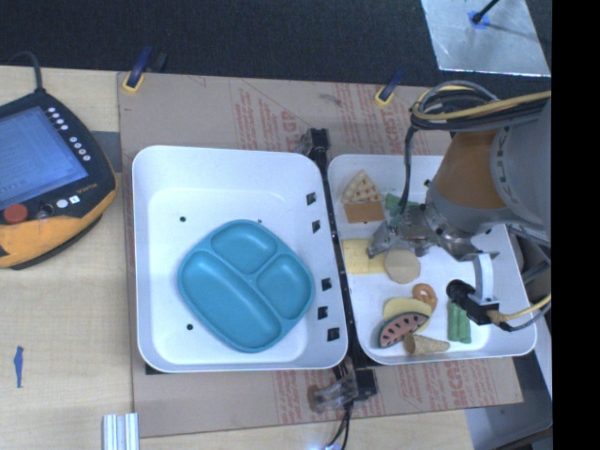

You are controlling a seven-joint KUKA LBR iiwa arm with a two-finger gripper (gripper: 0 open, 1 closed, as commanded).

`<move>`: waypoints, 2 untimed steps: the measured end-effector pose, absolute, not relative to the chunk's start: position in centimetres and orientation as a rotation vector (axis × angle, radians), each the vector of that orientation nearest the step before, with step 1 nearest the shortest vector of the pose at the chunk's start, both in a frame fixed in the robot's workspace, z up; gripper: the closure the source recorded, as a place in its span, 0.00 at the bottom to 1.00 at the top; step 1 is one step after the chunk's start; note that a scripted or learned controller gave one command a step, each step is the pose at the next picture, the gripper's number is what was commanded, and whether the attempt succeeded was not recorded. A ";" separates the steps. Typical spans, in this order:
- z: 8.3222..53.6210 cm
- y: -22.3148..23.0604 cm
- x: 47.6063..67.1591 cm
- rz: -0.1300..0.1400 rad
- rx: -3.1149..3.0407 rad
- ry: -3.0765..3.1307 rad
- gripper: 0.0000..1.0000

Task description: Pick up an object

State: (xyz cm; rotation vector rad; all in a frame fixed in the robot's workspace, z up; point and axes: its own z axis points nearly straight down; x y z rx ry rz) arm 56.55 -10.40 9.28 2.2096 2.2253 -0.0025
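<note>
A grey robot arm [487, 172] with an orange band leans over the right bin [523, 345] on a wooden desk [56, 345], its hand [398, 237] low among a scatter of toy food; whether the hand is released or clenched cannot be told from this angle. The left bin [150, 251] carries a blue divided plate [246, 284], well apart from the work. A teach pendant [47, 181] rests at the desk's left edge.

In the right bin, the likeliest target is the round tan disc [403, 267], lying just below the hand beside a pale yellow slab [361, 258]. It looks like light, rigid plastic, probably smooth and prone to slip, so a pinch across its rim seems the safest hold. A sandwich wedge [361, 197] sits near the bin's back wall. Toward the front lie a watermelon slice [403, 329], a green piece [457, 323], and a small orange ring [425, 294], close together. The slab touching the disc, and the arm's own black clip and cable [473, 305], could crowd any grasp there.
</note>
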 end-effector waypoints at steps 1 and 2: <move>9.4 -10.0 57.8 -0.009 2.214 2.213 0.00; 9.1 -11.1 49.3 -0.012 2.227 2.227 0.00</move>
